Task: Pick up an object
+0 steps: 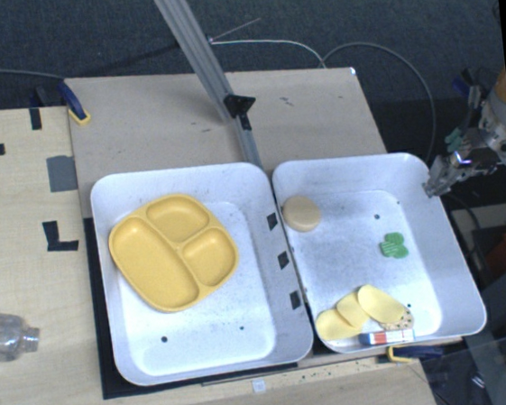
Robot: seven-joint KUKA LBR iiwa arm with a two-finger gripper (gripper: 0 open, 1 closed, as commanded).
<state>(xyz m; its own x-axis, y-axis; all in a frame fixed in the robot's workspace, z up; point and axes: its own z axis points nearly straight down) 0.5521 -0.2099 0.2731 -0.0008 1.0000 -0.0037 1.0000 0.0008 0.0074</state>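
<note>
While your gripper (441,176) hangs outside the right bin (412,163), its opening cannot be told. The green piece (393,245) lies nearest, inward and below; nothing is held.

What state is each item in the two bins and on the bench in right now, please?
Yellow divided plate: flat, right way up, in the left bin.
Tan round piece: resting in the right bin, near its left wall.
Green piece: lying loose in the right bin.
Yellow pieces: piled together at the right bin's near edge.
Clear bottle: lying on its side on the bench.
Hand: beside the right bin's rim, holding nothing visible.
</note>
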